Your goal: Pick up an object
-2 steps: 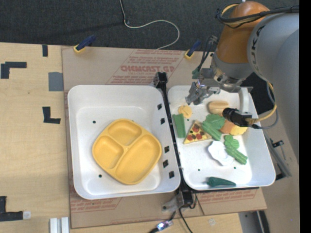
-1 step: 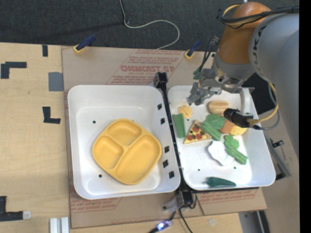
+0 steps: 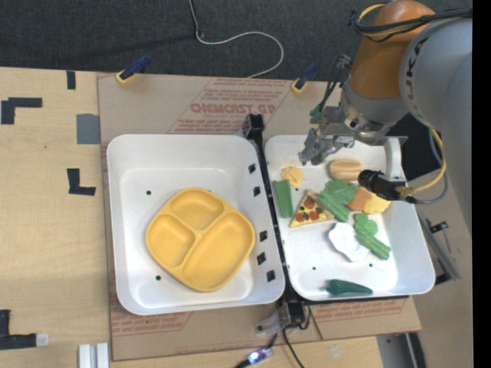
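Note:
My gripper hangs over the back left part of the right bin, its grey fingers pointing down with nothing visible between them. Just below it lie a small yellow piece and a tan bun-shaped toy. Further forward are a green stick, a pizza slice toy, a leafy green piece, an orange-yellow block, a white piece, a green knobbly vegetable and a dark green pod.
The left bin holds a yellow divided plate. Black clips run along the divider between the bins. A white cable lies behind the bench. The grey and orange arm fills the upper right.

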`<action>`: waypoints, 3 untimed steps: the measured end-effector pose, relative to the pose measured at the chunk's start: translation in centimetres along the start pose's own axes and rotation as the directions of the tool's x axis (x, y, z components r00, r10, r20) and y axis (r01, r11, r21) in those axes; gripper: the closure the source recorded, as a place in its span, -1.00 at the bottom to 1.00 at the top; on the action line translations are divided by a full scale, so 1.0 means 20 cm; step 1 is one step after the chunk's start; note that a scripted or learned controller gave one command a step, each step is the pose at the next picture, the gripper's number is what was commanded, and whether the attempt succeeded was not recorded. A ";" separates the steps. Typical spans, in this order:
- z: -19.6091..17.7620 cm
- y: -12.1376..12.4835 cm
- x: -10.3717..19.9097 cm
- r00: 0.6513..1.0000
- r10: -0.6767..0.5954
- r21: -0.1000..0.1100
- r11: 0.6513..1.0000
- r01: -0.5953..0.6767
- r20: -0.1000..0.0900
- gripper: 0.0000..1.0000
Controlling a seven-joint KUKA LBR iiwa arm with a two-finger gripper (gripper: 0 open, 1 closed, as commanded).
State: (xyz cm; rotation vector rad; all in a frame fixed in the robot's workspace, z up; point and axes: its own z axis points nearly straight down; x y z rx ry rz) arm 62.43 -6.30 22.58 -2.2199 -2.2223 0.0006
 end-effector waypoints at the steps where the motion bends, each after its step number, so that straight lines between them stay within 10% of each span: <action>1: -0.04 0.03 0.04 1.000 -0.002 0.000 1.000 0.002 0.000 1.00; 3: 0.06 0.05 0.04 1.000 0.000 0.002 1.000 0.000 0.001 1.00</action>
